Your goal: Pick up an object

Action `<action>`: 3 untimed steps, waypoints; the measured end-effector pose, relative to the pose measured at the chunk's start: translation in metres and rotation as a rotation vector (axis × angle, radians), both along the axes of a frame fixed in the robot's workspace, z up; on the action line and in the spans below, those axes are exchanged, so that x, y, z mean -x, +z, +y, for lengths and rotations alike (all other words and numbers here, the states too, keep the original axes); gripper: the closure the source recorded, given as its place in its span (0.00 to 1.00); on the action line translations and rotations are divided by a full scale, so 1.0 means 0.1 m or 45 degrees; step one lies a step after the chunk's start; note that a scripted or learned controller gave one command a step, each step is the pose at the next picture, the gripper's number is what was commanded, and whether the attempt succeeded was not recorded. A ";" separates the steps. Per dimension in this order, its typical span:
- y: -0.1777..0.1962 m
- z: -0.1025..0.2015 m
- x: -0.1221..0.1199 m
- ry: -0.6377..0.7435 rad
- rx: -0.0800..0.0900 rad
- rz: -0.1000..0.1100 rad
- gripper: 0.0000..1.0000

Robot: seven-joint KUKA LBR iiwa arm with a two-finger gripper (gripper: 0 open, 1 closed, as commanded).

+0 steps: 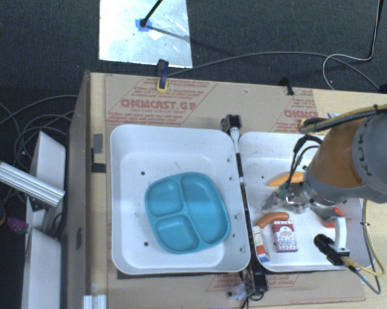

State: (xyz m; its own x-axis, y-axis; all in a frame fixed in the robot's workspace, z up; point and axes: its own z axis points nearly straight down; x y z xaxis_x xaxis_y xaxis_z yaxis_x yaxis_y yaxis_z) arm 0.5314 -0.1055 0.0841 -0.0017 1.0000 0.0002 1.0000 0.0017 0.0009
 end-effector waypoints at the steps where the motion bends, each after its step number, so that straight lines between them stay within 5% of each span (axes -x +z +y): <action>1: 0.00 0.19 0.33 -0.001 -0.001 0.001 0.00; 2: 0.11 0.19 0.31 0.000 -0.002 -0.004 1.00; 3: 1.01 0.75 -0.27 0.003 0.000 -0.003 1.00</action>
